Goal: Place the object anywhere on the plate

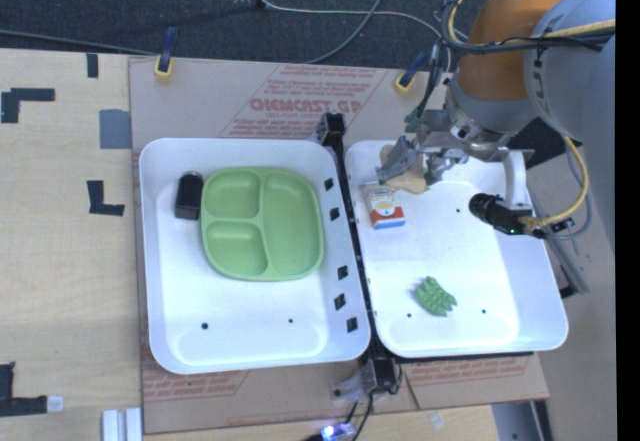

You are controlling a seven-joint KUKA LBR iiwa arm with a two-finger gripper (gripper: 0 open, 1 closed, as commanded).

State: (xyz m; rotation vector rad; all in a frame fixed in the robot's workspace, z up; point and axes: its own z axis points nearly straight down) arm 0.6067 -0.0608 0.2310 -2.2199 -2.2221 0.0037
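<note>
Hovering at the right bin's (500,319) far corner, the gripper (408,161) sits above a small carton (384,207); its grip cannot be told. Risk: the boxy, glossy carton slipping or snagging the divider en route. The plate (263,224), green moulded plastic with compartments, lies in the left bin (170,319). A knobbly green piece (435,296) lies apart.

High slanted overhead, both bins (150,259) framed

Two bins sit side by side on the table. The left bin (160,319) holds a plate (263,224), with a block (188,195) touching it at nine o'clock. In the right bin (520,329), a carton (384,207) lies at ten o'clock and a toy (435,296) at six.
</note>
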